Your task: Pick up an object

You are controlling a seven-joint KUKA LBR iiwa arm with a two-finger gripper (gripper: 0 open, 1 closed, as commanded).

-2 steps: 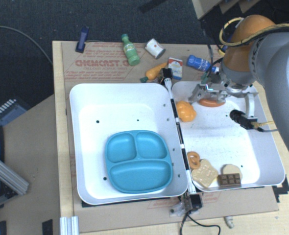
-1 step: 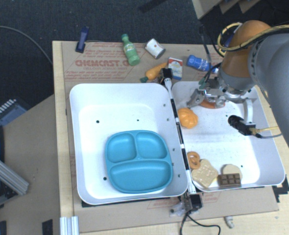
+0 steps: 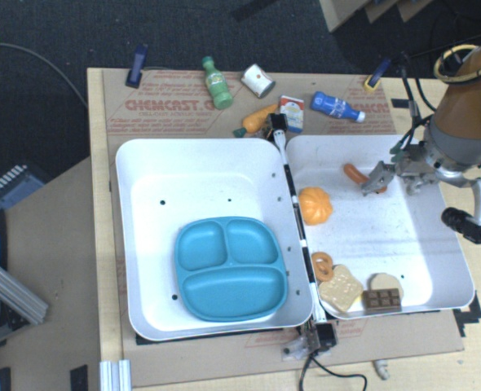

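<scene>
The grey end effector (image 3: 381, 182) is hovering over the upper part of the right shallow white bin (image 3: 436, 243), and whether it is spread or pressed together cannot be told. A small reddish sausage-shaped toy (image 3: 354, 172) is lying on the bin floor just beside it, to its left. An orange rounded toy fruit (image 3: 315, 205) is sitting lower left, against the bin's left wall, apart from the end effector.

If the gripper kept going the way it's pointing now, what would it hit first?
Probably the small red sausage. The gripper points toward the picture's left over the right bin, and the sausage lies just ahead of its tip. Height above the floor is unclear.
</scene>
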